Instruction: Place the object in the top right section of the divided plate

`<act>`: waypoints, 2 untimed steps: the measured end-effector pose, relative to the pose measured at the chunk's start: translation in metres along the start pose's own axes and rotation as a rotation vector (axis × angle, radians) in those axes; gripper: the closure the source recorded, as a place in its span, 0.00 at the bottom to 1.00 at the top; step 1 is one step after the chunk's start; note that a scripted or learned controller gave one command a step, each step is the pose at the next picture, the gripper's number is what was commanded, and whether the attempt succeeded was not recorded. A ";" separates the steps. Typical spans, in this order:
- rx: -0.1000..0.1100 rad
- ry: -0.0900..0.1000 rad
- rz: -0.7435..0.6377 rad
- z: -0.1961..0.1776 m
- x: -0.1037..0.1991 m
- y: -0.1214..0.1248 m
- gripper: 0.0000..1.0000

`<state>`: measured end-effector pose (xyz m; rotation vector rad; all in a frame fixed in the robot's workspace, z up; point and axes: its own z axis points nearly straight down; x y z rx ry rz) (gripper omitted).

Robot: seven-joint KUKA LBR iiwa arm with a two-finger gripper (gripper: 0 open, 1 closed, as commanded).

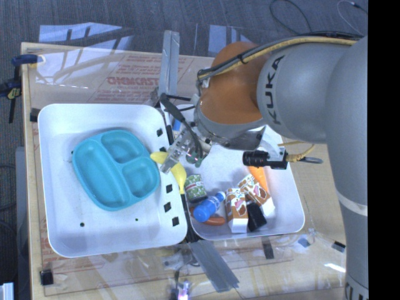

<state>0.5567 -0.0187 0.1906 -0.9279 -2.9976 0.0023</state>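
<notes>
Your gripper (177,152) sits over the seam where the two bins meet, just right of the divided plate (116,169). Its metal fingers appear closed on a yellow object (170,165), smooth and curved like a toy banana; how firm the hold is cannot be told.

Risks: the object hangs at the plate's right edge, above the bin (56,230) wall. Release here and it may land on the rim or slide off the plate. A curved, glossy piece can also rotate in a narrow pinch.

The plate is blue moulded plastic, with raised dividers and shallow rounded sections.
</notes>
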 end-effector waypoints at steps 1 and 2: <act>-0.002 -0.004 -0.262 -0.001 -0.031 -0.007 1.00; -0.002 -0.004 -0.261 -0.001 -0.031 -0.007 0.00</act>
